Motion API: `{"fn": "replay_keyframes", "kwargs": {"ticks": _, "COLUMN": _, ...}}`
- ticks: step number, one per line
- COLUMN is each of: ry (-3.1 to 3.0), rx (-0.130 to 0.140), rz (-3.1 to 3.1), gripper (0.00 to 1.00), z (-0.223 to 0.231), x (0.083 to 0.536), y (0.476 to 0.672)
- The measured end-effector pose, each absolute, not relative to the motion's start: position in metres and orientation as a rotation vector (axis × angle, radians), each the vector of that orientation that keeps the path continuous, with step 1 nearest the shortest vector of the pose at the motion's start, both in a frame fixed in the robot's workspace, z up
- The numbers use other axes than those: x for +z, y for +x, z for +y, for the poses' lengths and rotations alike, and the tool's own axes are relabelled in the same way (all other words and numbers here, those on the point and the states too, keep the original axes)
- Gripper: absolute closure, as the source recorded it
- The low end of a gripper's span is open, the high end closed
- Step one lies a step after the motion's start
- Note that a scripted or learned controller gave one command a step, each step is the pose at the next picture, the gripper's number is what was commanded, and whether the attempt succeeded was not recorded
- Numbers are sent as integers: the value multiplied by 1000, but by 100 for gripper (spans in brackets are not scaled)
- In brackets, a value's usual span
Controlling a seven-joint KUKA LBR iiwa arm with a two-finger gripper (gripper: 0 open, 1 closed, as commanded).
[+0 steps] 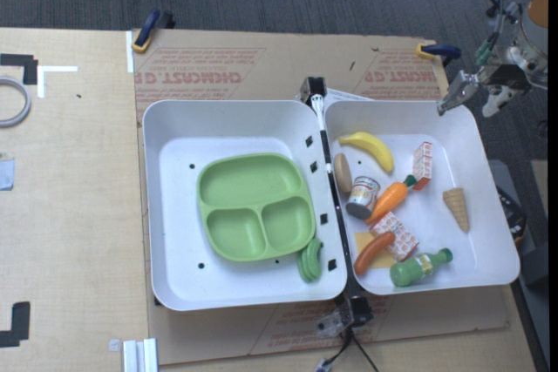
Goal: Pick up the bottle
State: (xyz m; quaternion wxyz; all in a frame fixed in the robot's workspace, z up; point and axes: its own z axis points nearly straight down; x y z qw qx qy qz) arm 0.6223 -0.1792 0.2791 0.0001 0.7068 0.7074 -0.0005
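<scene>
The gripper (471, 95) has two thin grey fingers (451, 98) under a silver block. Black cables run above it, beside an orange band (539, 9).

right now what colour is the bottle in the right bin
Green, with a yellowish label around its middle. The bottle lies on its side near the front of the bin, seen in the camera view.

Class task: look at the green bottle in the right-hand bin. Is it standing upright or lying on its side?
On its side. The green bottle lies flat on the right bin's floor near the front wall, cap pointing right.
</scene>
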Motion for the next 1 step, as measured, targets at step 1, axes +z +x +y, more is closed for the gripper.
{"fn": "replay_keyframes", "kwargs": {"ticks": 1, "ry": 2216, "rx": -3, "rz": 2224, "gripper": 100, "z": -179, "x": 289, "y": 623}}
